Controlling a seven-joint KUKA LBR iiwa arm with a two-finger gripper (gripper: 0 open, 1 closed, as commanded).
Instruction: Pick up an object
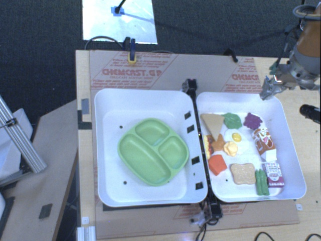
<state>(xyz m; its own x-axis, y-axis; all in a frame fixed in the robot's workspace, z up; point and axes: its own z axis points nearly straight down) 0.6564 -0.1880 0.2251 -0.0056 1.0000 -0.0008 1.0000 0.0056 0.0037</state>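
We cannot tell how our fingers (269, 90) stand above the right bin (291, 134); its toys crowd together, so we risk pinching two or slipping.

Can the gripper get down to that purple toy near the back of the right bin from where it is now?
Probably yes. The gripper hovers at the right bin's back rim, and the purple toy lies just below it in view, with nothing on top and small gaps around it.

You're looking at grey arm (307, 59), orange band (309, 43) wrapping it above wrist. Silvery ring (307, 10) is capping the top. Dark cable (288, 41) is running alongside. Metallic grey gripper (271, 88) is ending it.
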